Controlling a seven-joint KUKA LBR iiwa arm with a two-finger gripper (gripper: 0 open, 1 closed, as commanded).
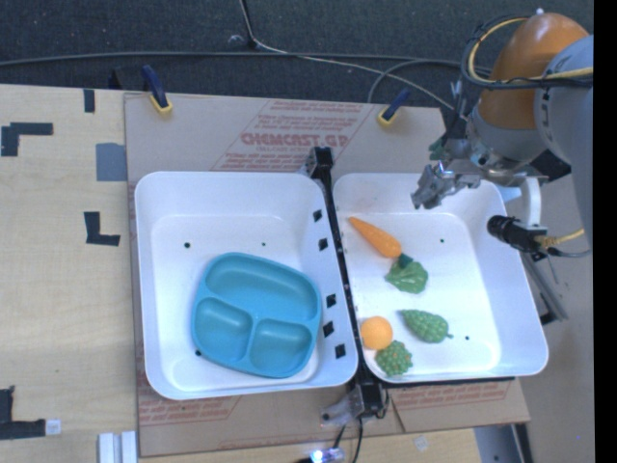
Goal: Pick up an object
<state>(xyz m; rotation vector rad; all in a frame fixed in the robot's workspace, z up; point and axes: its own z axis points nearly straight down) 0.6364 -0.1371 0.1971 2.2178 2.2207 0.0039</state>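
The right bin [482, 258] holds an orange carrot [375, 237], a green leafy vegetable [408, 276], a bumpy green vegetable [424, 325], a small orange ball [376, 333] and a green broccoli piece [393, 358]. My gripper [429, 193] hangs over the far edge of the right bin, up and to the right of the carrot. Nothing shows between its fingers.
The left bin [164, 258] holds a blue divided plate [255, 314]. A black divider [330, 249] runs between the bins. Two clamps [157, 95] [391, 114] pin the cardboard sheet [289, 138] at the back.
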